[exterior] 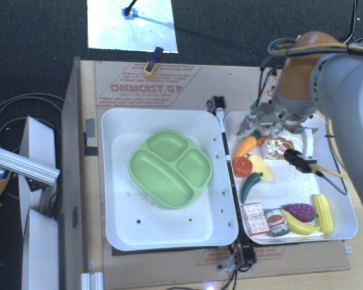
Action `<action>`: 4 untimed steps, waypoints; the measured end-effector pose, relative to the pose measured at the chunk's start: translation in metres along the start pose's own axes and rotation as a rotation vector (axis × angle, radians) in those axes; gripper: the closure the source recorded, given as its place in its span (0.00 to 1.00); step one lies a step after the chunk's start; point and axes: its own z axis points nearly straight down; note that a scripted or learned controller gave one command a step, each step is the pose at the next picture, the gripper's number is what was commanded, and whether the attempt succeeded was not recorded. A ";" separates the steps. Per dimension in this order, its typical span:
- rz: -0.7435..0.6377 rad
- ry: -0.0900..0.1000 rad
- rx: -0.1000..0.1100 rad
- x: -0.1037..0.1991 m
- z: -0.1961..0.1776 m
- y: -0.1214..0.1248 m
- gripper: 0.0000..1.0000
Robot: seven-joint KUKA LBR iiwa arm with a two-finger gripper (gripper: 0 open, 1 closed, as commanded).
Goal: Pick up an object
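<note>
The bench (pixel 169 80), topped with printed cardboard, carries two shallow white bins side by side. The right bin (pixel 345 216) sits under the gripper (pixel 267 124); the left bin (pixel 118 225) lies beside it, further out from the gripper. A small yellow-and-blue clip (pixel 152 62) rests on the cardboard's far edge, well away from the gripper

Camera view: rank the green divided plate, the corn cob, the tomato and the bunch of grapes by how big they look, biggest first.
1. Green divided plate, by far the largest.
2. Corn cob.
3. Bunch of grapes and tomato: they look much alike, so I won't rank them.
</note>
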 end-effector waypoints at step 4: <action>0.004 -0.006 -0.015 -0.003 0.025 0.010 0.00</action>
